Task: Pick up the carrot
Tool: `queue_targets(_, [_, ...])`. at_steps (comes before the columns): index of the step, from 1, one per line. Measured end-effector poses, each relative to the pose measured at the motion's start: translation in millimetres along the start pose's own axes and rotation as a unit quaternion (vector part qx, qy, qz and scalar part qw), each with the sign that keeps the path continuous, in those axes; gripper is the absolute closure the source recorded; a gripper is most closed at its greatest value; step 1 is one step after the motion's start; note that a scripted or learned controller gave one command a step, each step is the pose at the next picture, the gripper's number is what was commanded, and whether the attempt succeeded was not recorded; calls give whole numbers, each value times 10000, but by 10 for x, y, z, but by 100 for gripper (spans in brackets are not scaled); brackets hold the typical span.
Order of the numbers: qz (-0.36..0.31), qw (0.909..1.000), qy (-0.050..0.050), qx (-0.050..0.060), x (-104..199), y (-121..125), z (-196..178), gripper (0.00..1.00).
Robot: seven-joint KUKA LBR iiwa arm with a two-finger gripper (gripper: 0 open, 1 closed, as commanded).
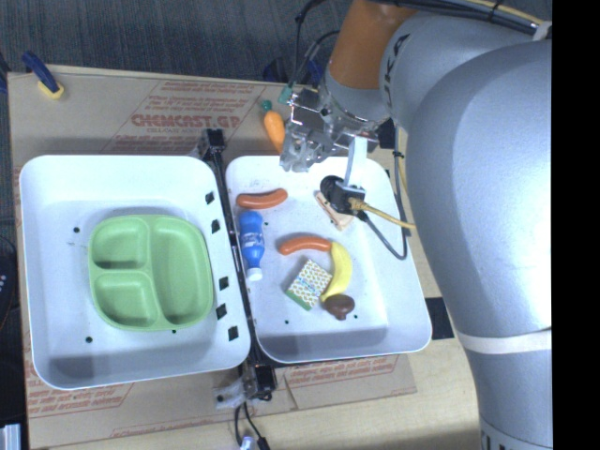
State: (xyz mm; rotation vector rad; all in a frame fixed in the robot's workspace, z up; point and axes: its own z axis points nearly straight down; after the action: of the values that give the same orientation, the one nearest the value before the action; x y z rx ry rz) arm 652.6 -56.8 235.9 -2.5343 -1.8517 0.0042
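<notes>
carrot [273,130] just past the far edge of the right bin [417,331], bare worktop [141,111] behind, short, orange, green top, gripper [298,162] beside it, jaws open or closed, cannot tell

- two white bins: the left bin [52,204] and the right bin [389,284]
- one green plate [150,272] with three sections
- two sausages: the upper sausage [262,199] and the lower sausage [305,244]
- one blue bottle [250,240]
- one banana [341,268]
- one carrot [273,130]
- one yellow-and-green checkered block [308,284]
- one blue-and-yellow clamp [42,75]
- one cardboard sheet [141,111]
- one robot arm [487,157]
</notes>
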Motion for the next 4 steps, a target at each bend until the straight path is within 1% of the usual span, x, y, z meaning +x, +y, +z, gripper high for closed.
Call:
queue_targets(1, [892,9960,-3,15,699,-912,51,100])
queue_targets(2, [897,9960,-5,13,692,-909,50,0])
queue_targets(3, [2038,9790,-10,22,699,-894,212,0])
queue_targets(4, [3168,9485,-3,6,1212,-949,452,0])
